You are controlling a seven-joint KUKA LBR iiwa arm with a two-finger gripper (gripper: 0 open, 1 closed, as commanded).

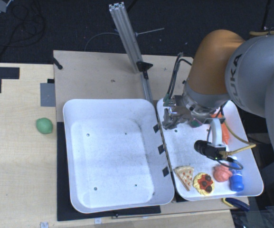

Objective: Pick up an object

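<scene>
1. At the front of the right bin [186,148] lie one pizza slice [185,176], one red-yellow disc [203,183], one pink lump [222,173] and one blue piece [237,181], all loose.
2. Further back are one orange stick [225,132] and, left of the left bin [108,151], one green ball [44,126].
3. The gripper [171,119] hangs over the right bin's far-left corner. I cannot tell whether it is spread or closed, and nothing looks lifted, so the pick seems undone.
</scene>
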